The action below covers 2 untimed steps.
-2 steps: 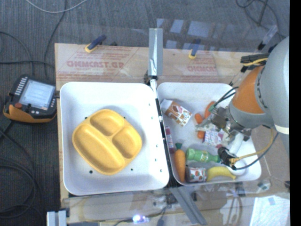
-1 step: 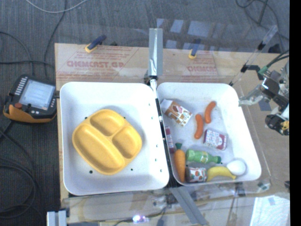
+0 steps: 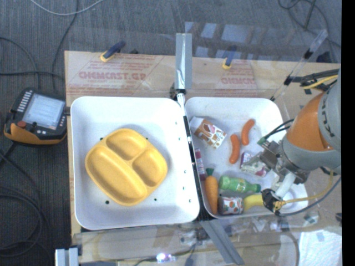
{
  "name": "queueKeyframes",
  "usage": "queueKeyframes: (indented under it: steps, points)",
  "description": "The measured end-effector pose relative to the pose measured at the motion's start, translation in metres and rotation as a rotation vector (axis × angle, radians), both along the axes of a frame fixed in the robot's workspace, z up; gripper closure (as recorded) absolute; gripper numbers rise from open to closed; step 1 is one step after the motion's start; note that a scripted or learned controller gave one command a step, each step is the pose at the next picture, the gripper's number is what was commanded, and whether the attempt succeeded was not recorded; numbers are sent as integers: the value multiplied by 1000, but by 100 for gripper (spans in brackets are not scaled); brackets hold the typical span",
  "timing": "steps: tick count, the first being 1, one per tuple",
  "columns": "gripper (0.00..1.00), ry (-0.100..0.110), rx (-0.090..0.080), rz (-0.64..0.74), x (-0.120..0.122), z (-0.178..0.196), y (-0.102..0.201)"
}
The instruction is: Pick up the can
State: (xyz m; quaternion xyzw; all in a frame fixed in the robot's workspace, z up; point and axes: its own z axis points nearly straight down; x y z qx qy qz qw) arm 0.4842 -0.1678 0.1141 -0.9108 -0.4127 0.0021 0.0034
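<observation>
**One arm over the right-hand bin, can not yet grasped**

Camera view, looking down at a slant: two shallow white bins sit side by side on a bench. The bin on the view's left [image 3: 83,121] holds a yellow divided plate [image 3: 126,165]. The bin on the view's right [image 3: 266,112] holds a jumble of small things.

The can [image 3: 230,205] is small, with a red and white label. It lies near that bin's front edge, between a carrot [image 3: 211,192] and a banana [image 3: 252,202] and just below a green bottle [image 3: 238,184]. All three crowd it closely. Farther back lie a small carton [image 3: 209,133], two sausages [image 3: 248,131] and a crumpled packet [image 3: 252,163].

The arm [image 3: 313,132], grey with an orange band, reaches in from the right, its wrist bent down toward the bin's right side. The gripper [image 3: 272,165] sits just beside the packet, near the can but apart from it. Whether the gripper is spread or closed cannot be told from this angle, and nothing is seen held in it.

This looks like the approach step. The next move likely calls for shifting toward the bin's front, centring over the can, and descending without catching the bottle or banana.
</observation>
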Motion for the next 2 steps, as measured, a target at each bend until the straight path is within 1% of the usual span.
queueKeyframes:
  steps: [1,2]
  points:
    - [0,-13,8,-59,63,-22,-32]
    - [0,3,-3,87,82,33,-7]
